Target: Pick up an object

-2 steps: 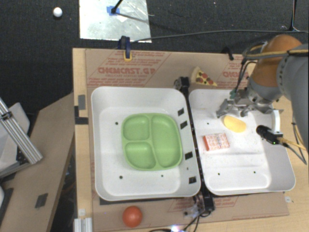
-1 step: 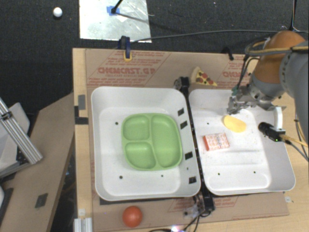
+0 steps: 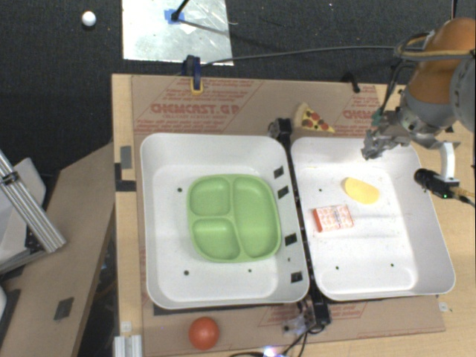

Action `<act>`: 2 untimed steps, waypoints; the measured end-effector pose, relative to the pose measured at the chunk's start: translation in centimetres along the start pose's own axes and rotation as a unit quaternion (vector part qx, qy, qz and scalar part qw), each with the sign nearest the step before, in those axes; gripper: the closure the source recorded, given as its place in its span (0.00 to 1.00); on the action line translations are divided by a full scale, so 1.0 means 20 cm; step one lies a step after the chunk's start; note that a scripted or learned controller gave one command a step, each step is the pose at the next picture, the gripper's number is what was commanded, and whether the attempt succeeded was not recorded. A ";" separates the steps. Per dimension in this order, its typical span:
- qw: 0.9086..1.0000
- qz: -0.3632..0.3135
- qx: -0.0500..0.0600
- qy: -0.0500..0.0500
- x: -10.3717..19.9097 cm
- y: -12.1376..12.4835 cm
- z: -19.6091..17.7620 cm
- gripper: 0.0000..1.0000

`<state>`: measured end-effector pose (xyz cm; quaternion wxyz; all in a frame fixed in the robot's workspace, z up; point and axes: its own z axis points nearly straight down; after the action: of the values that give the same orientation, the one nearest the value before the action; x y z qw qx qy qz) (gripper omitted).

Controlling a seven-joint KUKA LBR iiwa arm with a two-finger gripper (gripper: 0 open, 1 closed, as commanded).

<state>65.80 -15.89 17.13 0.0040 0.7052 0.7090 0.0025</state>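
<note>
1. Bench (image 3: 223,95): brown board with red lettering, bearing two shallow white bins side by side.
2. Left bin (image 3: 160,222): white, rounded corners, touching the right bin along a dark central seam with black clips.
3. Right bin (image 3: 416,266): white, same form, holding two small items in its upper middle.
4. Arm (image 3: 439,73): grey with an orange band, reaching in from the right above the right bin's far right corner.
5. Green tray (image 3: 232,218): pale green, three compartments, lying flat in the middle of the left bin.
6. Shiny sheet (image 3: 175,21): silvery square on the dark floor beyond the bench, with a small blue piece on it.
7. Claw (image 3: 374,147): pointing down over the far edge of the right bin, up and to the right of the yellow piece and apart from it; cannot tell how far open; nothing seen between its tips.
8. Yellow piece (image 3: 361,190): flat, rounded, lying in the right bin, just up and right of the red-and-white packet.
9. Red-and-white packet (image 3: 332,219): small rectangle, flat on the right bin's floor, near the central seam.
10. Orange ball (image 3: 204,332): on the bench in front of the left bin.
11. Pizza slice toy (image 3: 314,119): on the bench behind the seam between the bins.
12. White ball (image 3: 89,18): tiny, on the dark floor at far left.
</note>
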 end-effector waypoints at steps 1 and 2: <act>1.000 0.000 0.000 0.000 0.00 0.01 -0.28 1.00; 1.000 -0.002 0.003 0.002 0.24 -0.05 -0.33 1.00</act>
<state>64.76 -11.14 23.62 0.0005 0.7040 0.7102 0.0016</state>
